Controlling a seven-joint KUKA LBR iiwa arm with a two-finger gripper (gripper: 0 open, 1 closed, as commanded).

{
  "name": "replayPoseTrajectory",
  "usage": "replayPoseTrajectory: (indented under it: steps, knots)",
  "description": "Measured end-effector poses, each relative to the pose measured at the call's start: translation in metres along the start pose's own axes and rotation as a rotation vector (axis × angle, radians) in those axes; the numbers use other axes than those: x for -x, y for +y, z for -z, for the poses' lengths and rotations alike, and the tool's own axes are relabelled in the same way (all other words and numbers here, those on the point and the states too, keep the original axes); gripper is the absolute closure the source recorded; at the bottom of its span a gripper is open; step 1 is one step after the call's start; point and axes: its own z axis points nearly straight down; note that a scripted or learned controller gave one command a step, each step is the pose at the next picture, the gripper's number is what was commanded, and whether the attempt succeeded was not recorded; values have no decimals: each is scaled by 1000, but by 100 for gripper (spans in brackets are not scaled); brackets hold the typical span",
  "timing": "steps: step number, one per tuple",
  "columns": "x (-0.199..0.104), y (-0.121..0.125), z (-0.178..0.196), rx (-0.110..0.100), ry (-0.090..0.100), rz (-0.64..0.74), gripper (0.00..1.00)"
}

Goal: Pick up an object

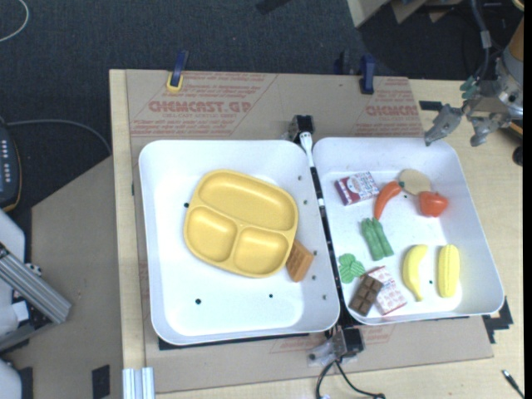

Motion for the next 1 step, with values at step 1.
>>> replayPoseTrajectory:
  steps: [1]
  knots:
    - [-1, 3, 9, 14, -4, 3, 0]
